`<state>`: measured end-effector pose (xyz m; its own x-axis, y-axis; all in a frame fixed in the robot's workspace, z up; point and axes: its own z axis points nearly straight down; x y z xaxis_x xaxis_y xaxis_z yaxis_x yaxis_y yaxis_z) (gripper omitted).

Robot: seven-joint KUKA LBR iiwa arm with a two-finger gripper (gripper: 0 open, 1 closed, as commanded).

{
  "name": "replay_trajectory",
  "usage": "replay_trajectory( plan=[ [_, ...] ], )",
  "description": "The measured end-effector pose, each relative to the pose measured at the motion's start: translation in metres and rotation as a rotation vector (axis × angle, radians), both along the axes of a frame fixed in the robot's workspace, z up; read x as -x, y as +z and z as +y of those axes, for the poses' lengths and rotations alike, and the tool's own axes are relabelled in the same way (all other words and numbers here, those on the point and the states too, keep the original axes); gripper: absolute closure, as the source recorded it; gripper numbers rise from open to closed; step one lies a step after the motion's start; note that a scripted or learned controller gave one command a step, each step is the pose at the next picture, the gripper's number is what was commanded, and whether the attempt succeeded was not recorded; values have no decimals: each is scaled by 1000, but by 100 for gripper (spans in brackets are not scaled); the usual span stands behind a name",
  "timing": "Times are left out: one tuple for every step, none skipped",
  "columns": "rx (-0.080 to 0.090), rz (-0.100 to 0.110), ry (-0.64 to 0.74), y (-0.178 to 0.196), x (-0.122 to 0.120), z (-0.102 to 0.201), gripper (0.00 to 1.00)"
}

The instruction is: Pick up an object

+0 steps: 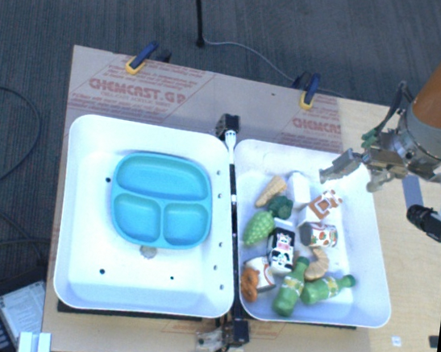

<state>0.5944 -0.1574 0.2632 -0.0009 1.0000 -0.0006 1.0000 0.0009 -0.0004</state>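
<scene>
The right bin [375, 233] holds a heap of toy food: a tan pastry [271, 190], green grapes [259, 227], a cow-print milk carton [280, 249], an orange-patterned box [326, 204], a tin [320, 235] and green bottles [290, 288]. My gripper [352, 178] hangs over the bin's far right corner, above and to the right of the heap. Its fingers are spread open with nothing between them. One finger [336, 166] points toward the white carton [298, 189].
The left bin [79, 257] holds a blue divided tray [162, 200] with a small object [147, 251] just in front of it. Both bins rest on a cardboard sheet [135, 90] held by clamps at the back. A black cable runs along the divider between the bins.
</scene>
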Motion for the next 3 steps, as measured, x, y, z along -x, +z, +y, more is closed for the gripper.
replay_trajectory(
  plan=[
    [4, -13, 0, -141, -2, 45, 0],
    [5, -15, 0, -131, -3, 44, 100],
    [5, -14, 0, -122, -3, 44, 100]
  ],
)
